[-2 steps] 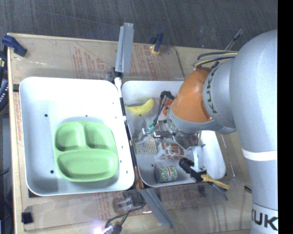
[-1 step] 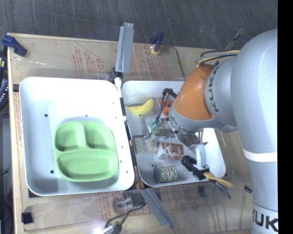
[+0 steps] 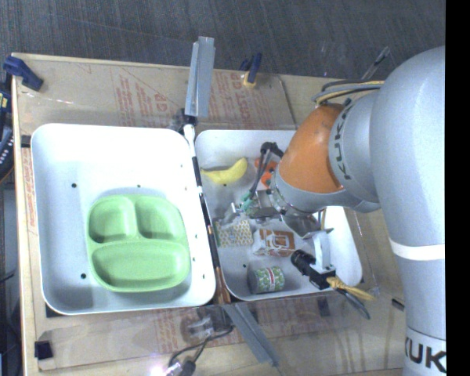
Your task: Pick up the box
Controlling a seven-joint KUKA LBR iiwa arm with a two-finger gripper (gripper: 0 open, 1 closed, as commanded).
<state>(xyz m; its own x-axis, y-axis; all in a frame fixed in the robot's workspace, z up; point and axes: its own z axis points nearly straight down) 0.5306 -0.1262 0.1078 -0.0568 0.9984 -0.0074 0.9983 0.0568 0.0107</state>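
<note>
Camera view: the gripper [image 3: 251, 204] is seen low in the right bin [image 3: 346, 245], under the orange-banded wrist. How far it is open cannot be told, and nothing is seen held in it. The box [image 3: 276, 243] is taken to be the small brown-and-white carton lying flat near the middle of that bin, just beside the gripper and near a patterned packet [image 3: 235, 232].

A wrong pick is to be feared. The packet, a banana [image 3: 225, 171] and a green can [image 3: 266, 279] are crowded close, so the packet could be closed on instead, or the box merely pushed aside. As the box lies flat, a shallow grip could slip off it.

Much is hidden by the arm: the gripper's tip is lost among dark parts, the bin's right side is covered, and the print on the box is too small to be read.
</note>
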